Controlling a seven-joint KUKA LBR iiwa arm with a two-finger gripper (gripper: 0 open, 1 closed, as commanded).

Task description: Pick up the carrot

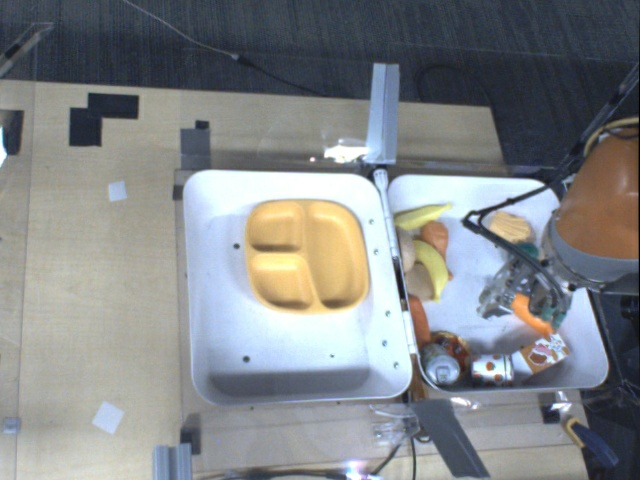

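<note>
Camera view: the gripper (522, 298) sits at the lower right of the frame, inside the right bin (590, 373). An orange carrot (532, 315) lies between its fingers, which are closed on it. Left of the gripper, near the bin divider, are two bananas (428, 240). Cans (466, 366) line the bin's lower edge. The left bin (215, 268) contains a yellow divided tray (305, 254).

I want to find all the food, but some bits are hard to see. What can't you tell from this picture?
- Gripper: its fingers blur into an orange piece, so the grip is unclear.
- Orange thing by the right bin's wall: partly hidden.
- Can labels: too small to read.
</note>
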